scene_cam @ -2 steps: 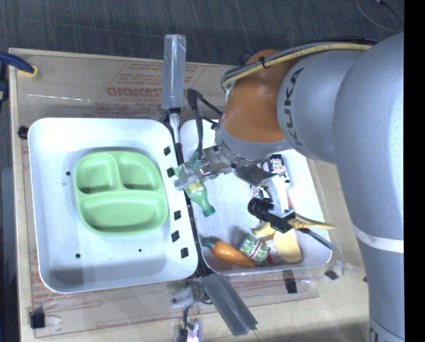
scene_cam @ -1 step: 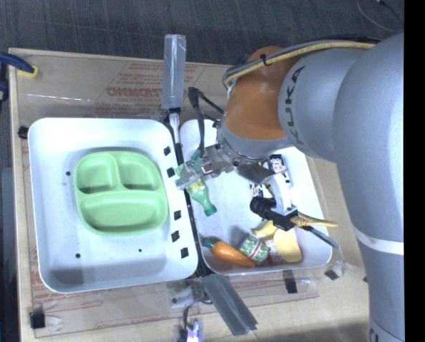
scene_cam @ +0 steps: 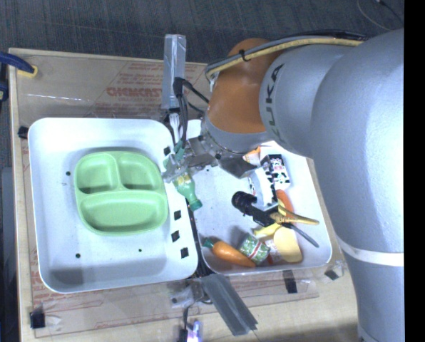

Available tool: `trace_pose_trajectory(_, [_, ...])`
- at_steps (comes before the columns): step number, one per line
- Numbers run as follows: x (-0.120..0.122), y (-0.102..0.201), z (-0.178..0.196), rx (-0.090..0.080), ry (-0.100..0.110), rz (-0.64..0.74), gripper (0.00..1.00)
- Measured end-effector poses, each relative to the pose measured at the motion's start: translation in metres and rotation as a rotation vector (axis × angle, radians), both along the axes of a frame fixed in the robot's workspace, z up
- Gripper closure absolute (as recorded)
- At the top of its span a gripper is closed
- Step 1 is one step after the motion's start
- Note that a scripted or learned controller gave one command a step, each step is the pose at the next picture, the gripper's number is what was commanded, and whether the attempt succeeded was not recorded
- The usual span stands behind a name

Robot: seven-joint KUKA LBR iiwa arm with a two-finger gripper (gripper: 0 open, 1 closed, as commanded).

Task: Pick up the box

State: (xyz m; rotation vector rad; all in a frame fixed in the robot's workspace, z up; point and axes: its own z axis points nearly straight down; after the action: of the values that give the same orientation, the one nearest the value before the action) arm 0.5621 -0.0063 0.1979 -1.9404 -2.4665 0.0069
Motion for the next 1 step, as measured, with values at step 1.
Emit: trace_pose_trajectory(1, [0.0828, 0.0677, 0.0291, 0.000, 0.003, -0.007, 1.00])
